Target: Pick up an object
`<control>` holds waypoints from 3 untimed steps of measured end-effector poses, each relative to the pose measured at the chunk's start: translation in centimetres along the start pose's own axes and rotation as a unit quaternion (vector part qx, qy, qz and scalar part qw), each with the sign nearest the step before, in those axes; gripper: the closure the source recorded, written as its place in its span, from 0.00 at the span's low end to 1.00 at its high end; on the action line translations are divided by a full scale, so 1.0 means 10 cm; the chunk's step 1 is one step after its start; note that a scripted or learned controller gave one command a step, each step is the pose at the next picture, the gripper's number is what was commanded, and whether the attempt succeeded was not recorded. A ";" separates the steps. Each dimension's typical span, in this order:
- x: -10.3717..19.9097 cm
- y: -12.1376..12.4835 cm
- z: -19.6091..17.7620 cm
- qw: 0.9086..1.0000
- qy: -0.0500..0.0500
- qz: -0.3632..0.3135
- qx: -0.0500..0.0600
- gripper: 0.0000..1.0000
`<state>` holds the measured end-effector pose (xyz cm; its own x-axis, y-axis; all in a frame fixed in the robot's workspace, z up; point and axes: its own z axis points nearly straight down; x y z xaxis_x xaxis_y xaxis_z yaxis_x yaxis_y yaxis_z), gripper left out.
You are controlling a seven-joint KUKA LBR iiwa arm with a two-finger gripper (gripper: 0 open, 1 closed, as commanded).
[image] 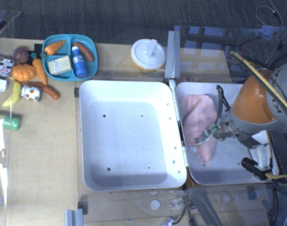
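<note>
A crumpled pink cloth (199, 116) lies in the left half of the right bin (228, 171), stretched from the bin's far side toward its near side. My gripper (210, 134) is low over the cloth's right edge, about two thirds of the way down it and touching or nearly touching the fabric. The arm's orange band (251, 102) sits just right of it, over the bin's middle. The cloth rests flat on the bin floor.
The left bin (129, 135) stands beside the right one, with a raised divider (179, 126) between them. A white lidded cup (148, 54) sits behind the bins. A blue plate (69, 56) and loose toy food (30, 81) are at the far left. Cables run along the right side.
</note>
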<state>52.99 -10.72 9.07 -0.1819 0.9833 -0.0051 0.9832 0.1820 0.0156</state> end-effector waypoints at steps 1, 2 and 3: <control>0.21 -0.23 -0.01 0.999 -0.001 -0.039 -0.002 0.00; -0.17 0.35 0.01 0.999 0.000 0.034 0.001 0.00; 0.14 0.19 0.00 1.000 0.000 -0.022 0.000 0.00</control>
<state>54.60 -9.03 9.06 -0.2250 0.9743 -0.0061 0.9742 0.2251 0.0155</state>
